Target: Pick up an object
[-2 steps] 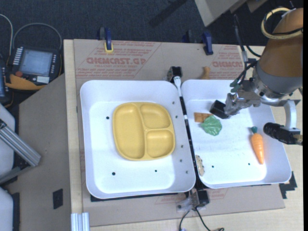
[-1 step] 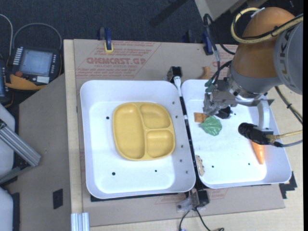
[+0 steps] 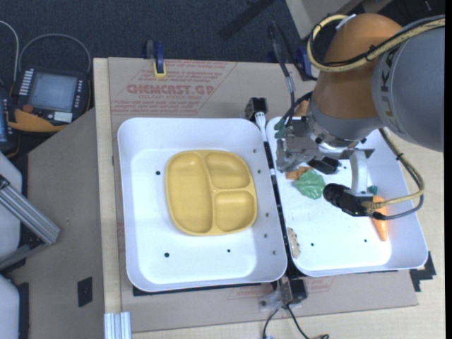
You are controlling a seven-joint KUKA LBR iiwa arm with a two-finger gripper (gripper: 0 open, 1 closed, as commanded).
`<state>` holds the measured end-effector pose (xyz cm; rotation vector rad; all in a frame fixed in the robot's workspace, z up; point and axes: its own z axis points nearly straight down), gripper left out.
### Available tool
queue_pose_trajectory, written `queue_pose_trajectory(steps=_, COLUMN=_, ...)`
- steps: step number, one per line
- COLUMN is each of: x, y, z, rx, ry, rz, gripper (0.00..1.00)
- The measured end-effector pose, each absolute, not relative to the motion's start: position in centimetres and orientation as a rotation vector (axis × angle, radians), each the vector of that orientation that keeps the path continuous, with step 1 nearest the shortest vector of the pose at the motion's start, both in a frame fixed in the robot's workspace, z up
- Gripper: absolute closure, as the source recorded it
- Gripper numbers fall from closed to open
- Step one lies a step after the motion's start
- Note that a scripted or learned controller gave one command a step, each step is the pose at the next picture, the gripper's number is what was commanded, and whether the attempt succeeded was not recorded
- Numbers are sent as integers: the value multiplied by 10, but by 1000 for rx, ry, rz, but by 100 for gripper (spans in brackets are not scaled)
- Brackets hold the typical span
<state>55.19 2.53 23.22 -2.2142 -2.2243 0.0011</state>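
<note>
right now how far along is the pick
Nothing looks picked yet. The arm is down over the right bin, its gripper low beside the green object; a grasp can't be confirmed. The green object and the carrot lie in that bin. The yellow divided tray sits in the left bin. Grasping and lifting remain.

my arm (image 3: pixel 417 83): grey shell | orange band (image 3: pixel 353 44) beside it | yellow-black cable (image 3: pixel 332 27) looped over the band | wrist below the band: grey metal
</note>
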Motion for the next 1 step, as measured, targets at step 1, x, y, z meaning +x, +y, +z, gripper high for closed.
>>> queue_pose_trajectory(steps=1, x=535, y=74, z=227, rx=-2213, ry=-2224, rz=2, gripper=100)
